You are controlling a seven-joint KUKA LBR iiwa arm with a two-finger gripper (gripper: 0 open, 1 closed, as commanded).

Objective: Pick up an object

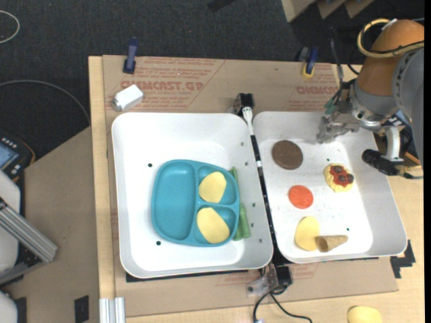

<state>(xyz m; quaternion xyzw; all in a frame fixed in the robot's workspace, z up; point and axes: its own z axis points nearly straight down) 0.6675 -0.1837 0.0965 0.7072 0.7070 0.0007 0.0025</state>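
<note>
- Gripper [329, 129]: metal, at the far right corner of the right bin [387, 200], fingertips at or near the bin's rim. Nothing is seen between them; whether they are spread or pressed together cannot be told at this size.
- Arm [385, 79]: grey, with an orange band above the wrist, entering from the right edge and angling down and leftward toward the bin's far corner.
- Brown disc [287, 155]: round and flat, in the right bin, near the gripper on its left and nearer the camera; apart from it.
- Pizza-like piece [339, 177]: yellow with red and dark topping, right of centre in the same bin.
- Orange-red disc [301, 196]: mid-bin, nearer the camera than the brown disc.
- Yellow piece [307, 233]: at the near edge of the right bin, touching a tan cone [331, 242] lying on its side.
- Left bin [131, 194]: holds a teal divided tray [174, 200], with two yellow ovals [213, 187] in its right-hand compartments and a green strip [240, 214] along the tray's right edge.
- Cardboard sheet [202, 79]: under both bins, printed in faded red; "CAST" can be partly made out, the rest unclear.
- Blue clamps [130, 56]: on the sheet's far edge.
</note>
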